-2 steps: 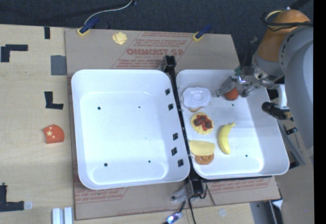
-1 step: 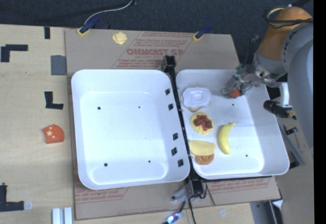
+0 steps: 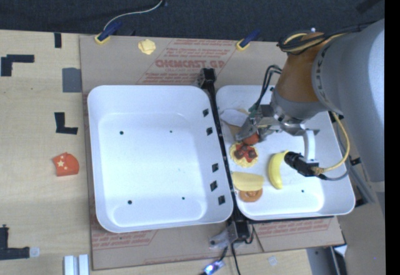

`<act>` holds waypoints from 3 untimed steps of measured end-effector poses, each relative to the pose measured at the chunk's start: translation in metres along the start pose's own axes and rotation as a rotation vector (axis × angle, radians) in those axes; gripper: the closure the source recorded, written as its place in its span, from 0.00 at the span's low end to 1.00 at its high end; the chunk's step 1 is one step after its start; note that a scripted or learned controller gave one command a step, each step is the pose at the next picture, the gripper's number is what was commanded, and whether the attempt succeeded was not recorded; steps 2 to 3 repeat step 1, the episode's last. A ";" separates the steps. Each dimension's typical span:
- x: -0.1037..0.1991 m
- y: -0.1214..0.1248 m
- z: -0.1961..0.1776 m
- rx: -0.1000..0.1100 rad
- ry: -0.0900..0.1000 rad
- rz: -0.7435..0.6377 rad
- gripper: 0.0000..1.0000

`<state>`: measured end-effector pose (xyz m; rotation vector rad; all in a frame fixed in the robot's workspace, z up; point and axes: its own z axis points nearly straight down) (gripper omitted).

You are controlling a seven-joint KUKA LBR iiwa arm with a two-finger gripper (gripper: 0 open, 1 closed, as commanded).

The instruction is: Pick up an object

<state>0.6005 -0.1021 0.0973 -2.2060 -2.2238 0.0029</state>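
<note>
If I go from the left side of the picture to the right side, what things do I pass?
red-orange toy on the bench → left white bin → round yellow-and-red toy → banana

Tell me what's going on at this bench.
The grey arm's two-finger gripper is down in the right shallow white bin, at a small red piece beside a round yellow-and-red toy. A yellow plastic banana lies nearby. Whether anything is gripped, I cannot tell.
</note>
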 end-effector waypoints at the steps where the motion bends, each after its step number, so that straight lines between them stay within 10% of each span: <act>1: 0.065 0.056 -0.093 -0.017 -0.005 0.000 1.00; 3: 0.065 0.056 -0.093 -0.017 -0.005 0.000 1.00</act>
